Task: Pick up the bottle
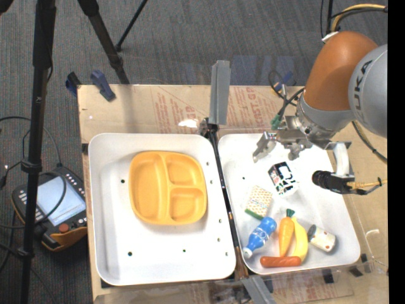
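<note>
Camera view, right bin: the bottle (260,235) lies on its side on the floor of the right bin (238,163), near the bin's near-left corner.
Bottle, neighbours: a toy carrot (287,230) just to its right, a banana (300,240) beyond that, a red sausage-shaped toy (280,261) at the near edge, a checked packet (259,201) just beyond it on the far side.
Bottle, long axis: slanted, running from near-left to far-right across the bin floor.
Bottle, heading: the blue end appears to point far-right and the white end near-left; which end is the cap is too small to tell.
Gripper, position: the gripper (277,147) hangs over the far part of the right bin, well apart from the bottle.
Gripper, fingers: spread apart, with nothing between them.
Progress: judged at the approach stage; the bottle is untouched and not yet lifted.
Remaining: travel toward the near-left corner, descent, turning the fingers across the slanted axis, closing, lifting.
Left bin: the left bin (107,163) holds a yellow divided plate (168,187), which plays no part.
</note>
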Controlling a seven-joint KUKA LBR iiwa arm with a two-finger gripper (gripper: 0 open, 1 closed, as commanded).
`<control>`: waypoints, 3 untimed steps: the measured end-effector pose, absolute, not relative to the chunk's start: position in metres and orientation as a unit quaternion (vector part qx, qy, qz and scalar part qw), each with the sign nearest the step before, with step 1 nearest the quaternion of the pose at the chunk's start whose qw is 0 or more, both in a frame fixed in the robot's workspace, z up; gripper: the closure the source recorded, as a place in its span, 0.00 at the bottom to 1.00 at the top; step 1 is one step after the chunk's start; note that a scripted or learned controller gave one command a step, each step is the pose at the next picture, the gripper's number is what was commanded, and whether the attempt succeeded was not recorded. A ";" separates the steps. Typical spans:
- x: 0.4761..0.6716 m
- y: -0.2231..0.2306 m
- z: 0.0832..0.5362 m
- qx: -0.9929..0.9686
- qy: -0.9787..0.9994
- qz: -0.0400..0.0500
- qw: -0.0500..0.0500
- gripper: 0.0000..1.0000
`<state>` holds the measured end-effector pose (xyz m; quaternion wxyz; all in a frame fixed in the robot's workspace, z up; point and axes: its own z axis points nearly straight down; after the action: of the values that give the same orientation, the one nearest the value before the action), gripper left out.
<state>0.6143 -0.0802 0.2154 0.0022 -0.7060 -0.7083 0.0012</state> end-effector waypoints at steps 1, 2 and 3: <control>0.570 -0.116 0.116 -0.670 -0.742 -0.003 -0.002 0.00; 0.483 -0.109 0.086 -0.684 -0.730 0.001 0.003 0.00; 0.483 -0.109 0.095 -0.685 -0.729 0.001 0.004 1.00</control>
<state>0.4829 -0.1091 0.0949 0.0037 -0.6850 -0.7286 0.0008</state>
